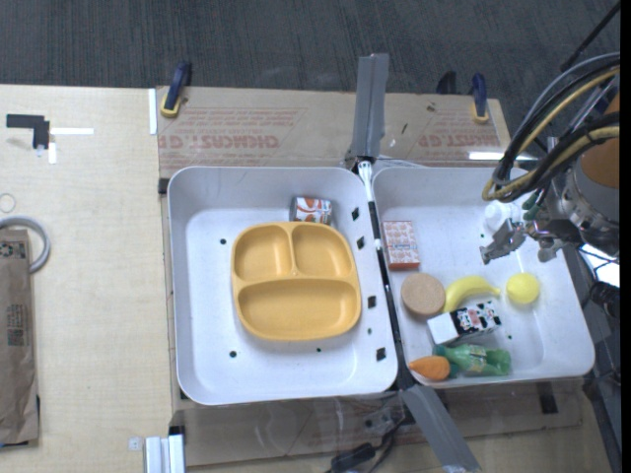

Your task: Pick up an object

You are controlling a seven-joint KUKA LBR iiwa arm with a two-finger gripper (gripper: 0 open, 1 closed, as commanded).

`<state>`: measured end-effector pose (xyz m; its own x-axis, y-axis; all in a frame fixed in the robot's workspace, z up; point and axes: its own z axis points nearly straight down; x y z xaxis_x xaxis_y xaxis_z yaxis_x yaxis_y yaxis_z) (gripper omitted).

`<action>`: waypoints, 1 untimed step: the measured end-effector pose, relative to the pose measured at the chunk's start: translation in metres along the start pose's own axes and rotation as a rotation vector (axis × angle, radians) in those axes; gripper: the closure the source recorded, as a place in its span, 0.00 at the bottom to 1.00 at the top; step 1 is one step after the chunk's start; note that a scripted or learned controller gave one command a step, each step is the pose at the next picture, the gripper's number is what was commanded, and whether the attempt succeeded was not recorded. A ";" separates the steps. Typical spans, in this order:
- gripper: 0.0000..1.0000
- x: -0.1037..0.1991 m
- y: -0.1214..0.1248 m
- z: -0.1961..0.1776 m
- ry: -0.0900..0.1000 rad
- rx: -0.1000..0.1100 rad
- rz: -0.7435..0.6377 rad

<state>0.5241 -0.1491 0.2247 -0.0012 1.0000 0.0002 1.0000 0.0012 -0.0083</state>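
Observation:
My gripper (521, 245) hangs over the right bin (449, 190), near its right side, with its fingers spread and nothing between them. Just below it lies a yellow ball (524, 288). To the left of the ball are a banana (470, 289), a tan round disc (423, 295) and a small red-and-white box (400, 243). A black-and-white carton (466, 322) lies below the banana. At the bin's front edge sit a green packet (479, 361) and an orange piece (430, 368).
The left bin (202, 294) holds a yellow divided plate (295, 281) and a small orange-and-white carton (312, 208) behind it. A grey divider post (370, 106) stands between the bins at the back. Cables arc over the arm at the right (557, 101).

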 end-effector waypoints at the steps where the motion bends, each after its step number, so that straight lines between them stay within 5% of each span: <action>1: 0.00 -0.052 -0.016 0.128 0.001 -0.003 0.061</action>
<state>0.5068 -0.2013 0.0973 0.0596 0.9982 0.0010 0.9982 -0.0596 -0.0053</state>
